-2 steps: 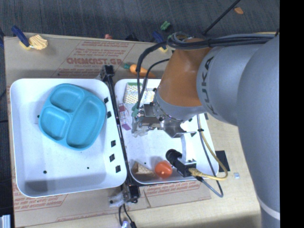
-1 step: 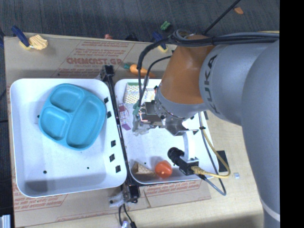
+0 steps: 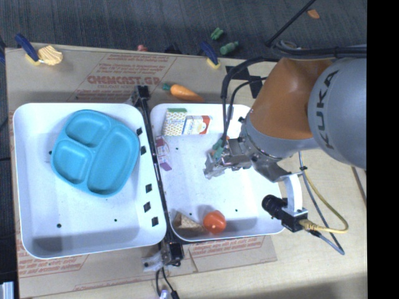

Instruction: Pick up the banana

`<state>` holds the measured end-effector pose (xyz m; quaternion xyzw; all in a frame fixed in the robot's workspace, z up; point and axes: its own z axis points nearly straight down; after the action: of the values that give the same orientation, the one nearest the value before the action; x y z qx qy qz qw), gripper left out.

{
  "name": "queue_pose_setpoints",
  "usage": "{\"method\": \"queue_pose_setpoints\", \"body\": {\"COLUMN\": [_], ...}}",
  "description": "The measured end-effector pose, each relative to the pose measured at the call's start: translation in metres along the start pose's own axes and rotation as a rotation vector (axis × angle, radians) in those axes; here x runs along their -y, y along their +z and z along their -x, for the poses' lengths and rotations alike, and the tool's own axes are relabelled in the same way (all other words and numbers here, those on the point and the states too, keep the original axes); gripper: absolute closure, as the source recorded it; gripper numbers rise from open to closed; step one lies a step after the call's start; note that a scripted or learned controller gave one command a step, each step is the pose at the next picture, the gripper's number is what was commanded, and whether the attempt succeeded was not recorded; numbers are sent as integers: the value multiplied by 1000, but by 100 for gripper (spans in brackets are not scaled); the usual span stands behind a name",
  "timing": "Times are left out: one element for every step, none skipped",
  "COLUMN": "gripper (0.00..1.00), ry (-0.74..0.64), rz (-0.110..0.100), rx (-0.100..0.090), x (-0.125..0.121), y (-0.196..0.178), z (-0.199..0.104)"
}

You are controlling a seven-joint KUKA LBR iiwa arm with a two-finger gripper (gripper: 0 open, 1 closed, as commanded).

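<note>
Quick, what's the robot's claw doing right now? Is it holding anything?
Gripper: over the right bin; whether it is open, shut or holding anything cannot be told.

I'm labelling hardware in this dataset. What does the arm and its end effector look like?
The arm is bulky grey metal with a broad orange band and dark KUKA lettering. Black cables run along it, and a yellow cable loops off a small black module. The end effector is a compact silver-grey metal assembly.

A tan bench top (image 3: 324, 260) lies under printed cardboard sheeting (image 3: 118, 73). Beyond the cardboard's far edge runs dark grey ribbed floor matting (image 3: 112, 11), with small green and orange bits scattered there.
</note>
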<state>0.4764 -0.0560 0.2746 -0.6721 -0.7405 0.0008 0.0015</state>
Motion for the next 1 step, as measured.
{"method": "queue_pose_setpoints", "body": {"gripper": [100], "ry": [51], "rz": [-2], "rx": [0], "x": [-38], "y": [84], "z": [-92]}}
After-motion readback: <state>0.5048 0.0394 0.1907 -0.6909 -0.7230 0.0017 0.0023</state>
